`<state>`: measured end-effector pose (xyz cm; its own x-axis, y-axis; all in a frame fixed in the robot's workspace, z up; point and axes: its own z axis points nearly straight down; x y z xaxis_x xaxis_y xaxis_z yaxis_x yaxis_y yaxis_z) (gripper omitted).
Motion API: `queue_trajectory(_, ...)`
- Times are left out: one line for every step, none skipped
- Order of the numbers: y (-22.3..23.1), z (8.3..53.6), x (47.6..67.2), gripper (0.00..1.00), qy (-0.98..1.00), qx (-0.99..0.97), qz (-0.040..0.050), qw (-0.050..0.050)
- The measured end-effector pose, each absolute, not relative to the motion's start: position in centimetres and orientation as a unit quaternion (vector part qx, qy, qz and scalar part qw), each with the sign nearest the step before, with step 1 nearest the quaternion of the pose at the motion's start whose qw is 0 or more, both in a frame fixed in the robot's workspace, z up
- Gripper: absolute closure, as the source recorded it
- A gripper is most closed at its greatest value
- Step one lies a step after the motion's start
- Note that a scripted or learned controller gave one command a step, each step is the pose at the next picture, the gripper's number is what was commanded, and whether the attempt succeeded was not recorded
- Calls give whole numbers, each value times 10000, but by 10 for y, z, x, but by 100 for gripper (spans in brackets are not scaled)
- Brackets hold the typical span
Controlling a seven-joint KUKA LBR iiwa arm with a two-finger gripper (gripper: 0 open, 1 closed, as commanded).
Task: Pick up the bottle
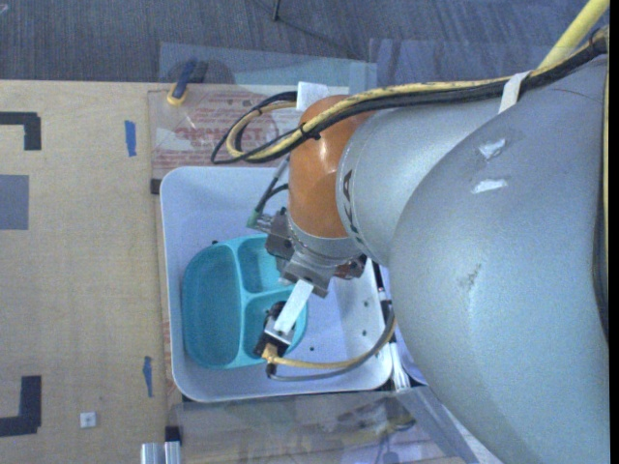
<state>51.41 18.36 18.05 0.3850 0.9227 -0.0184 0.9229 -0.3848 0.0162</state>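
My gripper hangs low over the white bin, seen from behind under the orange band and the wrist. It is above the right part of a teal divided tray that lies in the bin's lower left. The tray has one long compartment on the left and two smaller ones on the right. The big grey arm covers the right half of the bin and whatever lies there.
A wooden bench top with black marks and blue tape strips stretches to the left of the bin. A clear sheet with a yellow-tipped tool lies behind the bin. Cables loop over the wrist.
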Motion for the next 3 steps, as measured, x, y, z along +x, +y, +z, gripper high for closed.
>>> queue_trajectory(216,225,486,100,5596,8287,35,73)
queue_trajectory(209,224,482,100,5890,8081,15,45)
queue_trajectory(202,205,491,100,6217,7830,45,159)
